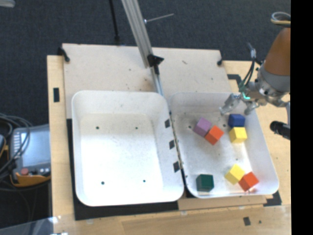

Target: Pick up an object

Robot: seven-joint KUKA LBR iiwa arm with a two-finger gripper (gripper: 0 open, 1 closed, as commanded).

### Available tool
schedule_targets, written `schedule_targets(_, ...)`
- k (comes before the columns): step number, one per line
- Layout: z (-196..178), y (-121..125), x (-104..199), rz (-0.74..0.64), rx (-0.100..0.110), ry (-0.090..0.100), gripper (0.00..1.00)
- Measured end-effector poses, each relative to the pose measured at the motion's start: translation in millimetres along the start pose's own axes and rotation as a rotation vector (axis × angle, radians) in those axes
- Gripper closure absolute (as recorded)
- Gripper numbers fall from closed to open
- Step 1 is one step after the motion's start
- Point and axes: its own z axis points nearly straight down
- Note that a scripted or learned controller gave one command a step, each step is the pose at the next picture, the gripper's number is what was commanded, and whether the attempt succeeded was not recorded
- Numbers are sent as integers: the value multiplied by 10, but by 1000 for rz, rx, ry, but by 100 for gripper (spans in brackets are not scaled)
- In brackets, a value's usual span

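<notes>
here the hand [238,103] hangs open, fingers spread, just above the blue cube [236,120] in the right bin [264,153].

The arm [279,53] has a rounded orange band that widens upward, above a grey wrist ring. Below that sits a pale metallic gripper [238,104] with slim silvery parts. Thin green and dark cables run down beside the wrist, and a small teal light glows near the gripper's base.
</notes>
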Motion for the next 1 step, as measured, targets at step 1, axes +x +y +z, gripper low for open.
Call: schedule_targets(1,-29,8,-8,-3,-3,-4,0)
